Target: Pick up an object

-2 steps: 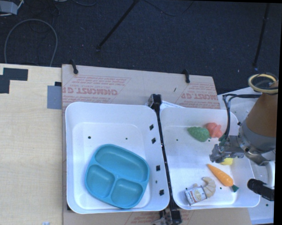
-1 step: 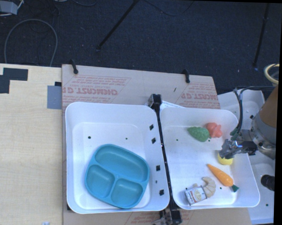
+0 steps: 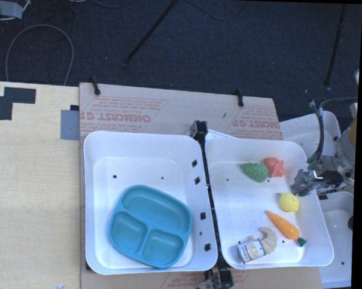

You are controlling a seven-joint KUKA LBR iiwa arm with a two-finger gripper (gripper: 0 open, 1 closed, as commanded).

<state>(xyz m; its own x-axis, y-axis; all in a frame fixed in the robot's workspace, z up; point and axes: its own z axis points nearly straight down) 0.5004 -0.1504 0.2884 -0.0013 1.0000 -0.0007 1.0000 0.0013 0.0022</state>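
The right bin (image 3: pixel 240 155) holds a green leafy toy (image 3: pixel 255 171) with a pink-red toy (image 3: pixel 276 166) beside it at the back. A yellow lemon (image 3: pixel 290 202) lies near the right wall, an orange carrot (image 3: pixel 284 225) in front of it. A beige piece (image 3: pixel 267 238) and a small printed can (image 3: pixel 250 251) lie at the front. My gripper (image 3: pixel 303 182) hangs at the bin's right edge, just above and right of the lemon, with nothing seen between its fingers.
The left bin (image 3: pixel 103 152) holds a blue divided plate (image 3: pixel 149 225). A black divider (image 3: pixel 204 196) runs between the bins. Brown cardboard (image 3: pixel 170 113) lies behind them, a pale wooden bench (image 3: pixel 29 188) to the left. White hardware (image 3: pixel 339 220) stands right of the bins.
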